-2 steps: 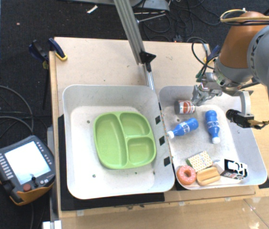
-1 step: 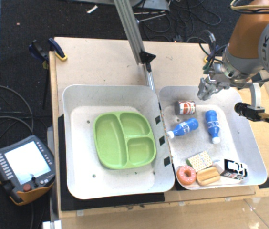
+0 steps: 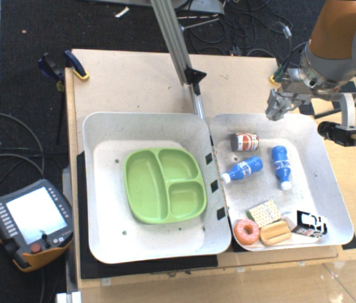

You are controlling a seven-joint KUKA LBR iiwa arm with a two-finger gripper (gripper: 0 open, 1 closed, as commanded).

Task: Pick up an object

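My gripper (image 3: 275, 108) hangs over the far edge of the right bin (image 3: 329, 169), above and to the right of a small red and white can (image 3: 245, 142) lying on its side. Two blue bottles lie further in: one (image 3: 243, 169) near the bin's left wall, the other (image 3: 281, 165) in the middle. At the near edge sit a pink doughnut (image 3: 247, 231), a tan bread roll (image 3: 274, 232), a speckled cracker-like square (image 3: 264, 212) and a small black and white item (image 3: 310, 223). Nothing shows between the fingers.
The left bin (image 3: 102, 169) holds a green three-compartment plate (image 3: 165, 185). A grey metal pole (image 3: 175, 36) slants across the bench top toward the divide between the bins. A teach pendant (image 3: 31, 223) lies on the floor at left.
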